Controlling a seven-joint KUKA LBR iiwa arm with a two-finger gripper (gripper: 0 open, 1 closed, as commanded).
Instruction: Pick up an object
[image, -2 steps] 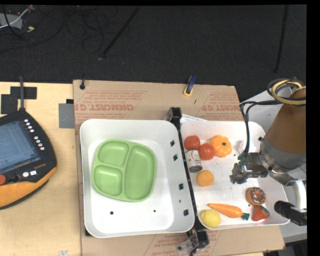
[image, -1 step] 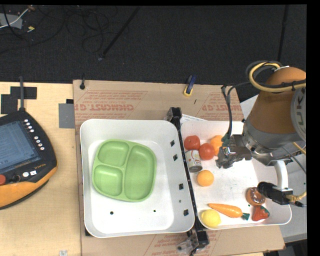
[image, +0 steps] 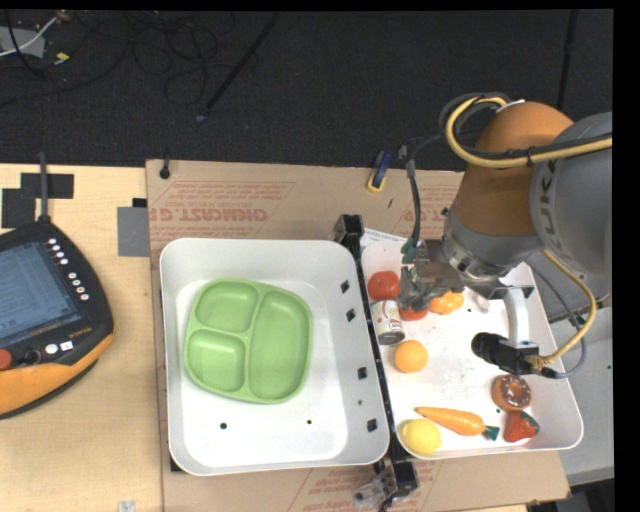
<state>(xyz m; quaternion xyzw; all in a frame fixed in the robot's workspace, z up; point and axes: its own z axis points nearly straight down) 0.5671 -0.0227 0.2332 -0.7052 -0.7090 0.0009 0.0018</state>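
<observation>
My gripper (image: 418, 292) is low over the back left of the right bin (image: 560, 425), among several toy foods. A red tomato (image: 382, 284) lies just to its left. An orange-yellow piece (image: 449, 300) and a small red piece (image: 414, 313) sit right beside the gripper's tip. A small can (image: 389, 322) and an orange (image: 410, 356) lie a little nearer the front. I see nothing lifted.
At the front of the right bin lie a carrot (image: 455, 421), a lemon (image: 420, 436), a strawberry (image: 520, 427) and a round brown piece (image: 512, 391). The left bin (image: 190, 440) holds a green divided plate (image: 248, 340). A control pendant (image: 40, 310) lies at the far left.
</observation>
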